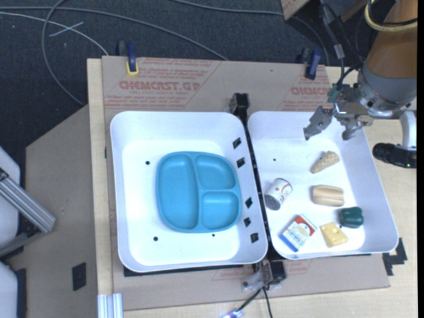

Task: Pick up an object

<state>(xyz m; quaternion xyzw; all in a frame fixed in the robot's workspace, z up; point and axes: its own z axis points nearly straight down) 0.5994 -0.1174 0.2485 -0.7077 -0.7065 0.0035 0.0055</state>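
A cardboard-topped worktop (199, 78), printed with reddish lettering that read roughly "CHEMCAST GP", carried two white bins: the left bin (126, 177) held a blue divided plate (197, 192), the right bin (371, 177) six small objects. The pincer (330, 123) hung with fingers apart and nothing between them at 12 o'clock of the right bin, the nearest object, a beige wedge (324, 161), lying just toward 6 o'clock. A descent here would probably close on bare floor or nudge the wedge aside; the small can (277, 193) bore unreadable print.

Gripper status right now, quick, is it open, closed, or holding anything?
Gripper: open, fingers spread, holding nothing, up over the far side of the right bin.
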